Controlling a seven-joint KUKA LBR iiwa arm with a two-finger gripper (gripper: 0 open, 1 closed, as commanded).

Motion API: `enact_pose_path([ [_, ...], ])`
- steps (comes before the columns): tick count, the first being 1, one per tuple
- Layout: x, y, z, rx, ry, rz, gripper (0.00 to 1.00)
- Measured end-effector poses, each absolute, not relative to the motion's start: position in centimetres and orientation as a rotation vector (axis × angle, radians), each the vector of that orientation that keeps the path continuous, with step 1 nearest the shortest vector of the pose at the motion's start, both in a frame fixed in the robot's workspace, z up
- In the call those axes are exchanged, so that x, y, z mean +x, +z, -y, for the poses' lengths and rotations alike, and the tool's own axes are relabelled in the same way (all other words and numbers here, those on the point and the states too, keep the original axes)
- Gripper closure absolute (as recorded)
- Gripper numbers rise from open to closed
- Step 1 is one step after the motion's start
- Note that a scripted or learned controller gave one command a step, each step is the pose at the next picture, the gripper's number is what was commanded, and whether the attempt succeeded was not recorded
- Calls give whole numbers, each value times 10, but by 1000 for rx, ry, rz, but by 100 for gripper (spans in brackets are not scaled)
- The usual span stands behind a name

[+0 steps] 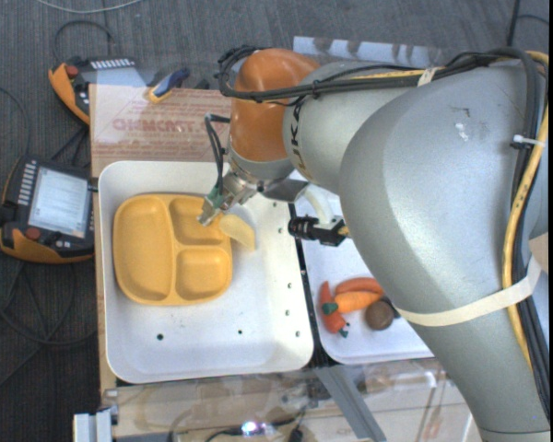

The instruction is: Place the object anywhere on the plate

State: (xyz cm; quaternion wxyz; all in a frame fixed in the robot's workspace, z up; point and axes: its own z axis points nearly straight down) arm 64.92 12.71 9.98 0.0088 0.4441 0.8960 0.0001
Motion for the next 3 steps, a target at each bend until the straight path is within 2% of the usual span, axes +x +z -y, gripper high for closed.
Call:
enact_pose_path([
  [1,647,97,-132,1370,5,-2794,100],
  [3,651,96,-140,1356,-3,-2797,100],
])
